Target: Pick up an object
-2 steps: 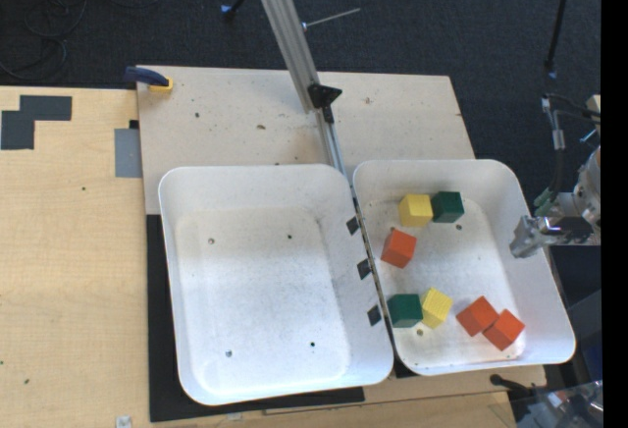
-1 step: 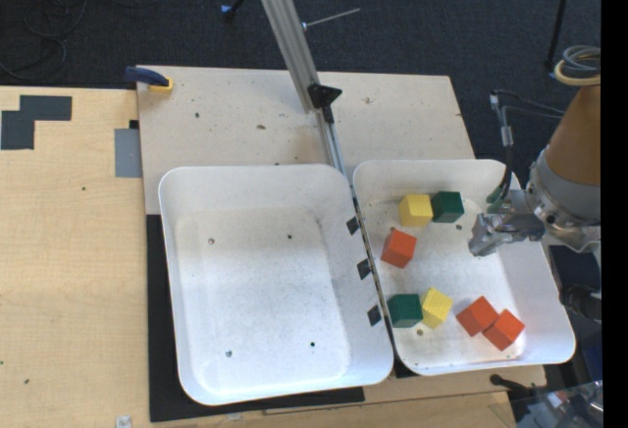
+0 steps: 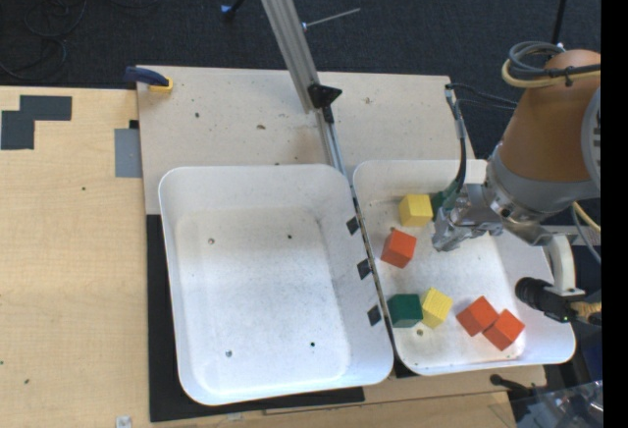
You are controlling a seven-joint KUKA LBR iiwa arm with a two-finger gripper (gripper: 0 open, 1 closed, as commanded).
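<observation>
In the right white bin, the gripper hangs between yellow cube and orange cube; its grip seemingly empty, though I cannot tell.

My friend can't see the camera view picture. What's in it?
A robot gripper hangs over the right bin, among six blocks: two yellow, three orange-red, one green. The left bin sits beside it.
</observation>
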